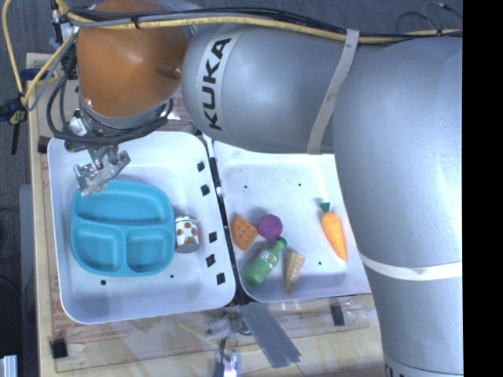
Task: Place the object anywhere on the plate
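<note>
Five toys sit in the right bin, nearest you the bottle and cone, behind them the waffle, purple ball and carrot. In the left bin a small spotted can stands upright just beside the plate's right rim, not on it. I'd take that can as your object, though the task doesn't say which. It looks short, round and white-sided. Further back the gripper hangs over the plate's far-left corner. You can't tell from here whether the claw is spread or pressed together, and nothing shows in it. So judge this as pre-grasp: the next move calls for crossing to the can and coming down squarely over it
</note>
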Available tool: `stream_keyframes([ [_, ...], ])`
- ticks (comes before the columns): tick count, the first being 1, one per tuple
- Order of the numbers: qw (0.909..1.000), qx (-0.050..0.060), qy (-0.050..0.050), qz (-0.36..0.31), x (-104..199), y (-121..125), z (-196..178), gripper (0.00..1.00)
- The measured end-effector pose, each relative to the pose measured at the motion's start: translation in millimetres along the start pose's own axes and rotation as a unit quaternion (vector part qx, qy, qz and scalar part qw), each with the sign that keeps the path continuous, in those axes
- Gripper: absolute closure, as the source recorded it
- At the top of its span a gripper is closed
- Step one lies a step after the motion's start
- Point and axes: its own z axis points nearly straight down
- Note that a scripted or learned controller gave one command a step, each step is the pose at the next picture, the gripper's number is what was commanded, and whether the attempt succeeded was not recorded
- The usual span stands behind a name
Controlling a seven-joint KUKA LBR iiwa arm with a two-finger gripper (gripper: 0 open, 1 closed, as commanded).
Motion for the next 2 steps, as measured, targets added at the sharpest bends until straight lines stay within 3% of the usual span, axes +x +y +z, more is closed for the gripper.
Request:
stream_keyframes([
  [1,0.9679,-0.001,0.0,-0.251,4.8,-13.6,5.6,1.0],
  [2,0.968,-0.002,0.0,-0.251,5.4,-13.5,5.9,0.0],
])
